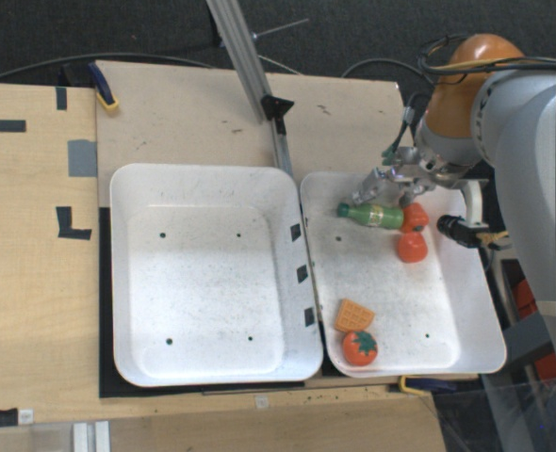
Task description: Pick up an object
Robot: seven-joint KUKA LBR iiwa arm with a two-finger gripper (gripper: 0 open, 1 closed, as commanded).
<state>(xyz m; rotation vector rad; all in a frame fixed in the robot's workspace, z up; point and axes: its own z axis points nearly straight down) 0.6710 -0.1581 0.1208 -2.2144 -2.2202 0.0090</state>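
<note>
End effector: the metal two-finger end effector (388, 188) hangs low over the far part of the right bin, at the end of the grey arm with its orange band (474, 75). Its fingers (367, 194) stand spread apart, with nothing between them.
Contact: the finger tips sit just above and beside the green plastic bottle (371, 216); whether they touch it, I cannot tell.
Green bottle: lies on its side in the far half of the right-hand shallow white bin (466, 342).
Orange-red round pieces: two (412, 234), touching the bottle's right end, one behind the other.
Tan waffle-like square (354, 314): near the front of the same bin.
Red tomato-like toy with green top (360, 347): just in front of the square, touching it.
Left-hand shallow white bin (203, 271): beside the right one on the tabletop (33, 252).
</note>
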